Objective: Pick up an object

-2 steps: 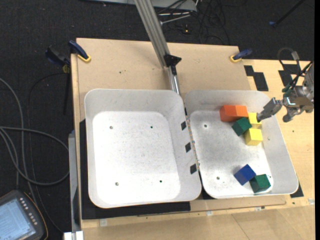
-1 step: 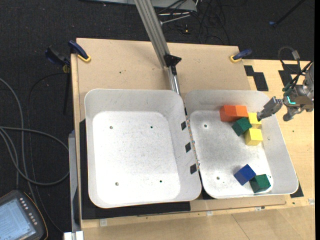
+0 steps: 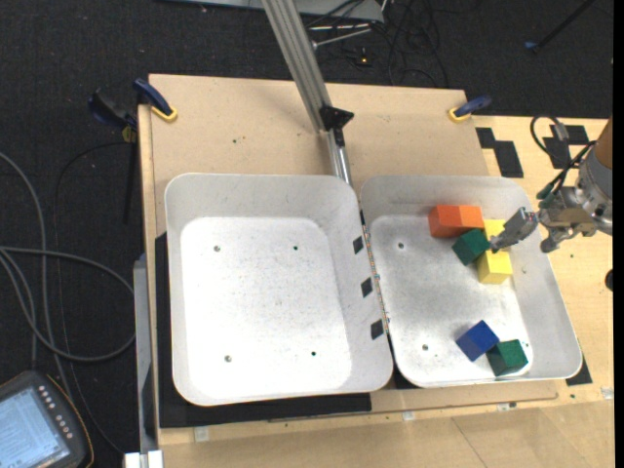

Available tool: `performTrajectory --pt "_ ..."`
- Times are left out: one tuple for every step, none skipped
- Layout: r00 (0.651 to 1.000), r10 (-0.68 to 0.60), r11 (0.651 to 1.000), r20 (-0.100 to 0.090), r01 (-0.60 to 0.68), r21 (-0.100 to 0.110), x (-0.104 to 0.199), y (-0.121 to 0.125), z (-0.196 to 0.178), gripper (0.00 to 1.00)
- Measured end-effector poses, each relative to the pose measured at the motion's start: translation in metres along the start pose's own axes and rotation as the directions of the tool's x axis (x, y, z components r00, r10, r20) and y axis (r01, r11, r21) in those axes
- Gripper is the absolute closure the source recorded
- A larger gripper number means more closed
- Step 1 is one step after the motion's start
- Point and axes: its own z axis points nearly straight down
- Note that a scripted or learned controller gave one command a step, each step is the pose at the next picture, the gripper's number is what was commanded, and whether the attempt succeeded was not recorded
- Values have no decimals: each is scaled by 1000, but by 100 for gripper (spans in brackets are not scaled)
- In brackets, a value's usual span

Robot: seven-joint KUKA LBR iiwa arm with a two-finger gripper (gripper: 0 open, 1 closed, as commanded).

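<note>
Over the right bin (image 3: 546, 291), your tool (image 3: 534, 230) hangs spread and empty just beside the yellow block (image 3: 495, 266). It looks light, rigid and smooth; pinch two opposite flat faces, squarely.

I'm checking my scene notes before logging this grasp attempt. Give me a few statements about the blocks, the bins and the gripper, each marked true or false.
1. All the blocks lie in the right bin. True.
2. The orange block sits at the near end of that bin. False: it is at the far end, beside a green block.
3. The blue block touches a second green block. True: they lie together near the bin's near right corner.
4. The gripper is over the left bin. False: it is at the right bin's right rim, close to the yellow block.
5. The orange block is stacked on the blue one. False: they lie well apart.
</note>
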Motion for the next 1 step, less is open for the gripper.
performTrajectory --pt "1000 -2 1000 -1 2 1 9 4 58 0"
